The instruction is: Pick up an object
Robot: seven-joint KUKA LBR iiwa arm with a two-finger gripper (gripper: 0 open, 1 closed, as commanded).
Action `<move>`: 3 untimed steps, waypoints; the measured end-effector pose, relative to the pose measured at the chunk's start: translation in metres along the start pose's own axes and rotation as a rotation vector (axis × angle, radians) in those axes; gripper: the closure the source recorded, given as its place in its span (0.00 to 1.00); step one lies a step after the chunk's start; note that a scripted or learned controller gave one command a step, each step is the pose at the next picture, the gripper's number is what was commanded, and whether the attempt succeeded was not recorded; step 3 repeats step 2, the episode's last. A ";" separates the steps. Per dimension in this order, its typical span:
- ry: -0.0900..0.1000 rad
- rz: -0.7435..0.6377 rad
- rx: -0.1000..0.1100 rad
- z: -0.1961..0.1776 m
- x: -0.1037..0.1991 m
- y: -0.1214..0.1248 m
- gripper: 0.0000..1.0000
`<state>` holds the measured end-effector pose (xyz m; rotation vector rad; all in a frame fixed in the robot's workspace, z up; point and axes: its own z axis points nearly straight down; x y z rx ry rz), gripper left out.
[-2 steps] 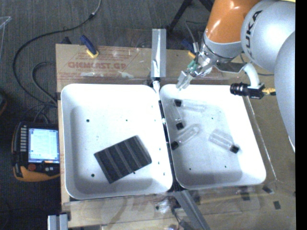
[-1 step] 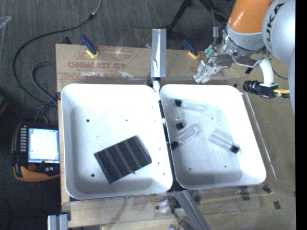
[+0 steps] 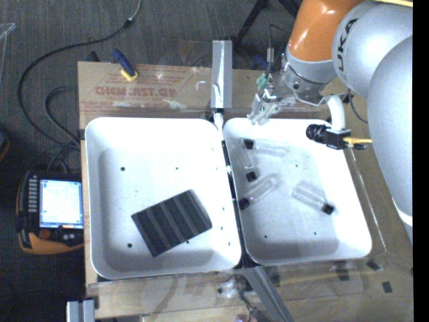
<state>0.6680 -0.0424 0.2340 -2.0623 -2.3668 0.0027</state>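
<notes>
Left bin (image 3: 107, 146) holds one dark ribbed pad (image 3: 171, 222), lying flat and skewed, long axis rising toward the right. Right bin (image 3: 348, 233) holds clear tubes with black caps: one (image 3: 267, 149) near the far wall lying roughly crosswise, one (image 3: 258, 190) by the left wall slanting up to the right, one (image 3: 312, 198) further right slanting down to the right. Gripper (image 3: 263, 111) hangs over the right bin's far left corner, nothing seen between its fingers; whether spread or pressed together, cannot tell.
</notes>
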 end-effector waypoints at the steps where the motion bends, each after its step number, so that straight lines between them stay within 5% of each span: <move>1: -0.003 0.330 -0.002 -0.080 -0.049 -0.007 1.00; 2: -0.003 0.415 0.000 -0.039 -0.013 -0.002 1.00; 3: -0.003 0.415 0.000 -0.039 -0.013 -0.002 1.00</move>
